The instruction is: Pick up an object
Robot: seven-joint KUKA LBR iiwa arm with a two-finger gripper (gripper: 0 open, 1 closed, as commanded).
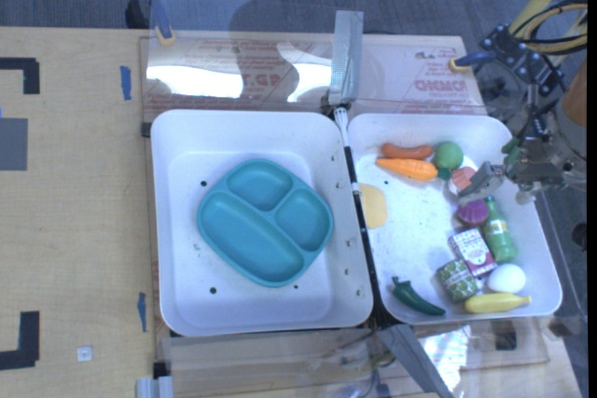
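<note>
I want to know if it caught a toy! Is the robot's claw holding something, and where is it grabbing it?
It cannot be told. The gripper sits low at the right bin's far right edge, beside a pinkish toy, but nothing clearly shows between its tips.

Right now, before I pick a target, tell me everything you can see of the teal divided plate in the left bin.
The teal divided plate is a rounded, matte, plastic-looking tray with three compartments: a small one at the far left, another at the right, and a long one across the near side, parted by raised ridges. It lies flat, right way up and turned at an angle, near the middle of the left bin. Nothing lies in it, and it touches only the bin floor.
</note>
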